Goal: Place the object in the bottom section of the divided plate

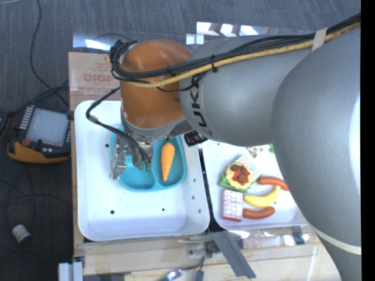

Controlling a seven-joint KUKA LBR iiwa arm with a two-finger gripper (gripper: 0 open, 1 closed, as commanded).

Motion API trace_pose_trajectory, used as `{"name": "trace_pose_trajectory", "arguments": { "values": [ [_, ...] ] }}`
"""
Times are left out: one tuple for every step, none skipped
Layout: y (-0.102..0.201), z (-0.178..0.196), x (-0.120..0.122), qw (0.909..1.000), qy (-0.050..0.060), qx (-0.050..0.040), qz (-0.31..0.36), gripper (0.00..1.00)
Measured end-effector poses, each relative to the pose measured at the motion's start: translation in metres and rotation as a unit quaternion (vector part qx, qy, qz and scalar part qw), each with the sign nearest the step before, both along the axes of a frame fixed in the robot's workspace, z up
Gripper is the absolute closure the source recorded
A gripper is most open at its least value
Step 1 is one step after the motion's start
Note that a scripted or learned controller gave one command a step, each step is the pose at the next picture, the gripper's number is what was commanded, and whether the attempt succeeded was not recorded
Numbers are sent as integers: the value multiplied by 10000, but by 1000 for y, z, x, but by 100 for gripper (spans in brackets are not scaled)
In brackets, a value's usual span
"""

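A blue divided plate (143, 180) lies in the left white bin (135, 218), partly under the arm. An orange carrot (167, 160) rests lengthwise in the plate's right section. My gripper (130, 160) hangs over the plate's left part, its metal fingers (119, 164) pointing down near the plate's left rim. I see nothing clearly between the fingers. The orange band and grey arm hide the top of the plate and the bin's far side.
The right bin (258, 218) holds toy food: a pizza slice (239, 174), a banana (261, 199), two sausages (258, 212) and a pink wafer (232, 204). A pendant (41, 134) lies on the floor at left. A cardboard box (94, 75) sits behind the left bin.
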State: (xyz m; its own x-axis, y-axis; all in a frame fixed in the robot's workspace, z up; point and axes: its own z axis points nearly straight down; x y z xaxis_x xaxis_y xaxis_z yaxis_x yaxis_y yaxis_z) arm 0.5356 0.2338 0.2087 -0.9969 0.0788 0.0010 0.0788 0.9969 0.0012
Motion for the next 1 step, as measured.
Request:
{"name": "trace_pose_trajectory", "arguments": {
  "values": [
    [-60, 129, 4, 9999, -31, -5, 113, 100]
  ]
}}
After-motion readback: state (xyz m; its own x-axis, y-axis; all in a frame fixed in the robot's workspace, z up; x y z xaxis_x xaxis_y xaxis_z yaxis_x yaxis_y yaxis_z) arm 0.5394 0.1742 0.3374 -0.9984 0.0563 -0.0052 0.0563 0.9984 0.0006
